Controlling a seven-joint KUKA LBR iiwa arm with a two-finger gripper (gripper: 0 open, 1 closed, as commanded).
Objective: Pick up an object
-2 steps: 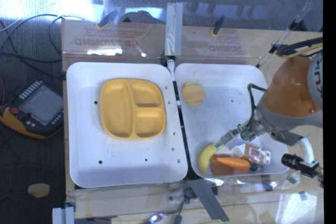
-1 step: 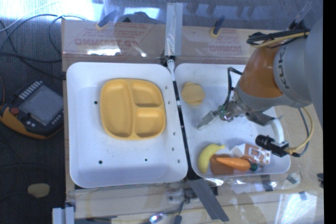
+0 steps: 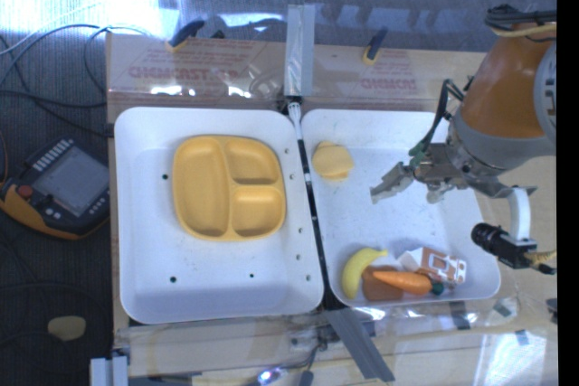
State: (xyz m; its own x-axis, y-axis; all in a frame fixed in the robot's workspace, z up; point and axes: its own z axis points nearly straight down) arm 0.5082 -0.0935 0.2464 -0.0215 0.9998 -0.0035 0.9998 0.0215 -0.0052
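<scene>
Gripper (image 3: 391,184) hangs open and holds nothing over the right bin (image 3: 479,127); next it must choose, perhaps the yellow puck (image 3: 332,161), and descend.

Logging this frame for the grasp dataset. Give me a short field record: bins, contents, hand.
left bin: yellow tray with three compartments
right bin: bun near the top left corner; banana, carrot and carton clustered along the near edge
hand: over the right bin's middle, nothing visible in it
arm: reaches in from the right
</scene>
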